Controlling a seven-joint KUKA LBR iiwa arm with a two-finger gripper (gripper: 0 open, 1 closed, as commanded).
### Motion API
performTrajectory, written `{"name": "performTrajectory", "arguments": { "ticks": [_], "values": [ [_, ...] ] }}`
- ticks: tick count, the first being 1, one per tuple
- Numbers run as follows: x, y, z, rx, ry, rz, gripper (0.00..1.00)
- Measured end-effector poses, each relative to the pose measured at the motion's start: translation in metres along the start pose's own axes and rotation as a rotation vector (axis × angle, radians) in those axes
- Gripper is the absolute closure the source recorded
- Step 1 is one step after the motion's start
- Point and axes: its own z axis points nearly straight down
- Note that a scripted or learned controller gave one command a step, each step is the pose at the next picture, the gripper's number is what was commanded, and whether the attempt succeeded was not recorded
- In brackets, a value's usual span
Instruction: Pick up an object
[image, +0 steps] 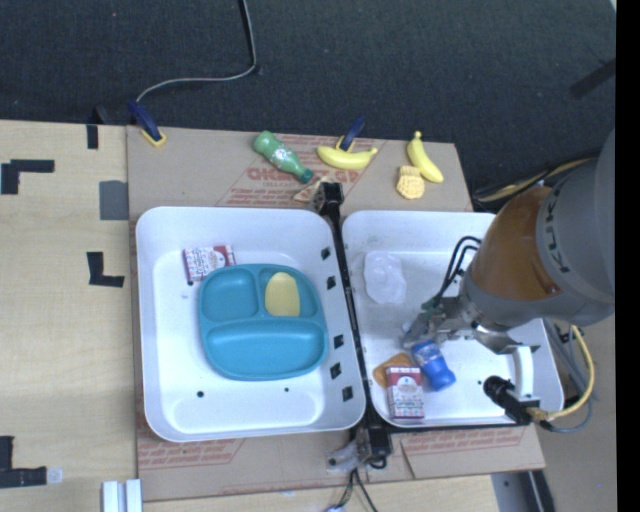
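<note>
White plastic on both sides, two shallow bins, so let's sweep across from the left of the frame. The left bin (160, 330) carries a glossy blue divided tray (262, 322), smooth and rounded, with a pale yellow oval piece (282, 294) sitting in its upper right compartment. Just above the tray's upper left corner lies a small red-and-white carton (207, 261), flat and boxy.

Crossing the black divider now into the right bin (440, 232). Near its upper left, a crumpled clear plastic thing (384, 277), translucent and hard to make out. Lower down, a cluster: an orange piece (392, 370) touching a second red-and-white carton (405, 391), which lies with its long axis running up and down the frame near the bin's bottom edge.

And here's the one that matters: a small blue object (436, 368), shiny and stubby, its long axis slanting from upper left to lower right. The gripper (432, 327) sits right over its upper end, metal fingers pointing down and left, the blue object lying just below and slightly right of the tips. Whether those fingers are spread or closed, I can't tell; arm and linkage blur together. Nothing is plainly held. My read: the blue object is the nearest target, and a short drop onto it is all it takes.
</note>
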Motion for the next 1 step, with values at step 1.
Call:
{"name": "performTrajectory", "arguments": {
  "ticks": [1],
  "values": [
    [0.0639,0.0606,-0.0883,0.006,0.004,-0.004,1.0]
  ]
}}
